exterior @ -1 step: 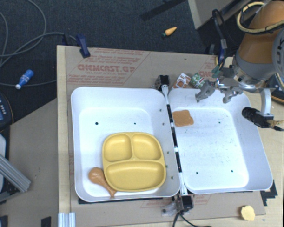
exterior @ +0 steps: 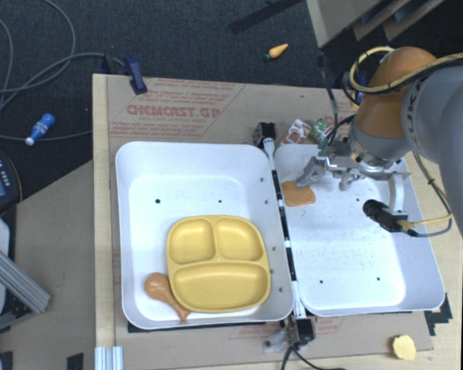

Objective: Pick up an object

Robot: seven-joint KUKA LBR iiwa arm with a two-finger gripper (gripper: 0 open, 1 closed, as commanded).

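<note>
Brown slice lies flat in the right bin, up at that bin's 10 o'clock corner and close against the wall it shares with the left bin. It is the nearest candidate for the pick. The gripper hangs just beside it, and from the gripper the slice sits at about 8 o'clock, the nearer finger almost over its upper right edge. Its fingers look spread apart with nothing between them, so the hand reads as released and empty. The slice's longer side seems to run roughly along the 3-to-9 o'clock line, though it is only slightly wider than it is deep. I judge the coming move to be a short shift toward 8 o'clock and then a descent, with the shared wall leaving little room on the 9 o'clock side. The plate and drumstick in the left bin lie well apart, toward 7 o'clock.
</note>
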